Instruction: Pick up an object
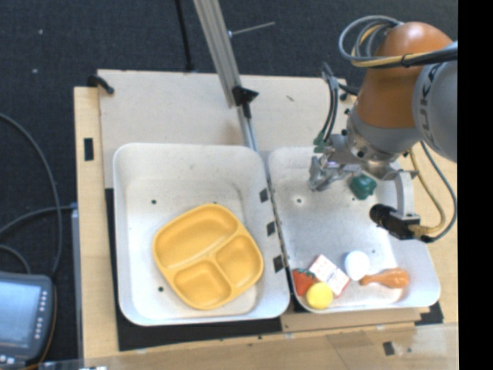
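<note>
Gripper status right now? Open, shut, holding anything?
Gripper: over the far end of the right bin, open or shut cannot be told. No object visible in it.

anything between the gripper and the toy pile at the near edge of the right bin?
No. In the camera view, bare white bin floor lies between the gripper and the toy pile.

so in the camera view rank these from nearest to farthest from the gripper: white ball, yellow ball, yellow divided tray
From the gripper:
1. round white ball, right bin, near front edge.
2. small yellow ball, right bin's front corner.
3. yellow divided plastic tray, left bin.
</note>
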### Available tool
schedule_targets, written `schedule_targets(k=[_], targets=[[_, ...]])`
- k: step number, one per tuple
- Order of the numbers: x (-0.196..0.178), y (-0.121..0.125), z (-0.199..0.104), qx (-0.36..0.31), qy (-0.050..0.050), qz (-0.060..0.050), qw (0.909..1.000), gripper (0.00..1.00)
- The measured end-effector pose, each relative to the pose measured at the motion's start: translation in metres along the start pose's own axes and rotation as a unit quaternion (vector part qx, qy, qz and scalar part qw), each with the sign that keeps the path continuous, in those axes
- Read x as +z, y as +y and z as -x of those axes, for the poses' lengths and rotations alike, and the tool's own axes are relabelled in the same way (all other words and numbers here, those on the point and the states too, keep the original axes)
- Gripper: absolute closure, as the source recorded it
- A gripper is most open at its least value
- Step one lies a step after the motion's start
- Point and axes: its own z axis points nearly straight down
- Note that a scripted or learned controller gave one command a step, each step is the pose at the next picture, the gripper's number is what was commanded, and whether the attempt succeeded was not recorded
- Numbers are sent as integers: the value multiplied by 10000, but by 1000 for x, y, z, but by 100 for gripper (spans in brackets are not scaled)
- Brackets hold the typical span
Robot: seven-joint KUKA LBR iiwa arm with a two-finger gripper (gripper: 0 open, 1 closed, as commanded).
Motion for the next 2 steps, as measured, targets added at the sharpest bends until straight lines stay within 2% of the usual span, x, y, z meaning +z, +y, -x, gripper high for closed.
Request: schedule_targets(k=[1,2], targets=[[-4,6,-51,2,0,-6,10000,100],[12,20,-106,7,-8,-9,10000,100]])
